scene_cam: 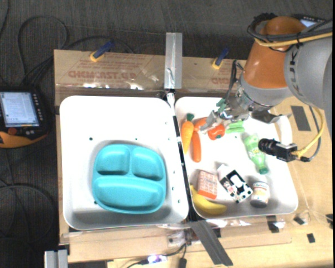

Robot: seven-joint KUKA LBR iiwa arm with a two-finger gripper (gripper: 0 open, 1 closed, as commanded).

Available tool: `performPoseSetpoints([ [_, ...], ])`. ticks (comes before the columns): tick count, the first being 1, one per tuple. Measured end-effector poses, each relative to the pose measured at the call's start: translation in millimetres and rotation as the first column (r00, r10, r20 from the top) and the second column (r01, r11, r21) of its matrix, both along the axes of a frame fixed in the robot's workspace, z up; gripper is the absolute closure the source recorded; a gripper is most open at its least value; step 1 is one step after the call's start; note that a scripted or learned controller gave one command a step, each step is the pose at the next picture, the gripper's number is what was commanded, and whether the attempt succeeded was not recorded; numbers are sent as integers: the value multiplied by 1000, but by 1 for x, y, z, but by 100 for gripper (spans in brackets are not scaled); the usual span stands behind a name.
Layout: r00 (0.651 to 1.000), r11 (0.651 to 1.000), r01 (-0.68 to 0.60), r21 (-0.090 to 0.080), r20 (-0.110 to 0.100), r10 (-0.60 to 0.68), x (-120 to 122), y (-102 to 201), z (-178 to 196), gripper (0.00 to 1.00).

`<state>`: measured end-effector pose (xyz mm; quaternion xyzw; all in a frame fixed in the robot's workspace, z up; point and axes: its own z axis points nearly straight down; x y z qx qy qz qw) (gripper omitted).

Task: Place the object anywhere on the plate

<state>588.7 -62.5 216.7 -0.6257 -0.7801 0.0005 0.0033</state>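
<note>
A blue plate [128,177] with three compartments lies in the left bin [78,121]. My gripper [213,125] hangs over the upper middle of the right bin [285,200]. It is shut on a small red-orange toy vegetable [215,132] with a green end [234,128], which sits between the grey fingers [204,125]. The gripper and toy are to the right of the plate, across the wall between the two bins.
The right bin also holds two orange carrots [187,133], a green bottle [254,151], a banana [207,205], a red-and-white packet [206,184], a black-and-white carton [233,183] and a small jar [259,193]. A black cable plug [274,148] hangs off the arm.
</note>
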Motion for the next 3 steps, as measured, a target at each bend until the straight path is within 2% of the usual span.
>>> performPoseSetpoints([
  [1,998,998,57,-4,-3,-57,-24,101,-36,100],
  [2,997,997,-77,-5,-3,77,-50,160,-37,100],
  [3,997,997,-77,-4,-3,77,-50,160,-37,0],
])
